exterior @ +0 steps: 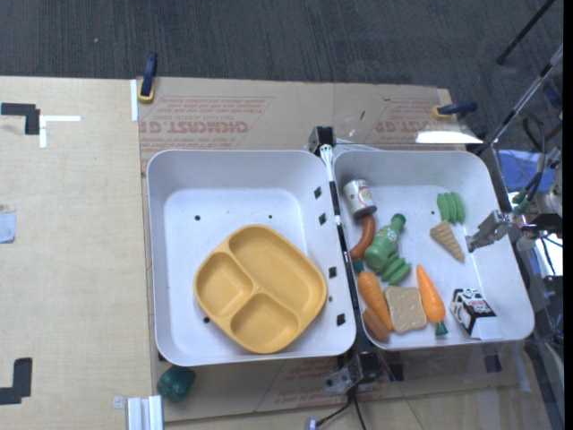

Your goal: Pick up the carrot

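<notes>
my gripper (488, 233) hangs at the right bin's (501, 195) edge, cannot tell its state. carrot (431, 296) touches bread (406, 309); a second carrot (373, 300) lies beyond, so i risk nudging bread or grabbing the wrong one.

Orange carrot (431, 295), green stem end nearest camera, lying flat in right bin, beside bread slice.

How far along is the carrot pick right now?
Done: nothing visible yet. The carrot lies in the right bin, beside the bread slice. In hand: the end effector sits near that bin's right wall, up and to the right of the carrot, with nothing seen between its fingers. Left: move over the carrot, descend, grasp and lift.
</notes>
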Motion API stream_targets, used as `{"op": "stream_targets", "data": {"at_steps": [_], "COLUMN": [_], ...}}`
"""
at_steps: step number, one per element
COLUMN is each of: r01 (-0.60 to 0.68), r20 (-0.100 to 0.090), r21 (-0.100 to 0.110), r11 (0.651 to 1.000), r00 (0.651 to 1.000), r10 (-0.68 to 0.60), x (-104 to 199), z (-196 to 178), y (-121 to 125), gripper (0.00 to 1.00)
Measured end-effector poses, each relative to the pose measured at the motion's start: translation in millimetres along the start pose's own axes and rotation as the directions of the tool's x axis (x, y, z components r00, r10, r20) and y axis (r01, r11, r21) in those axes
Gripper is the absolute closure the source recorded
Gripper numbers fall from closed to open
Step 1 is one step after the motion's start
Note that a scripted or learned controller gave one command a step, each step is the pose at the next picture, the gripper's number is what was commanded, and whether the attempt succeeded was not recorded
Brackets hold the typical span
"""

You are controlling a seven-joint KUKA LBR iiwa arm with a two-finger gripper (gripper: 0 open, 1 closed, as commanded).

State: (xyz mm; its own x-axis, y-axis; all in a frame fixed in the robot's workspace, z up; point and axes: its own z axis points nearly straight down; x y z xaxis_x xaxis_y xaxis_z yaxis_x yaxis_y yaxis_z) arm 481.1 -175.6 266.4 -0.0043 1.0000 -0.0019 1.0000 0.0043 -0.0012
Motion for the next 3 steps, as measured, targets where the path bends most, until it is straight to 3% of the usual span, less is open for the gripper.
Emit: {"op": "stream_targets", "data": {"at_steps": [1, 2, 3], "r01": [0.099, 0.092, -0.150], "r20": [-0.003, -0.001, -0.004], "r21": [0.001, -0.003, -0.005], "r11": [0.995, 0.996, 0.989], "r00": [0.995, 0.996, 0.989], "r10": [-0.099, -0.092, 0.150], "x": [52, 50, 68], "z": [139, 130, 171], "y": [-3, -1, -1], "gripper": [0.00, 1.00, 1.00]}}
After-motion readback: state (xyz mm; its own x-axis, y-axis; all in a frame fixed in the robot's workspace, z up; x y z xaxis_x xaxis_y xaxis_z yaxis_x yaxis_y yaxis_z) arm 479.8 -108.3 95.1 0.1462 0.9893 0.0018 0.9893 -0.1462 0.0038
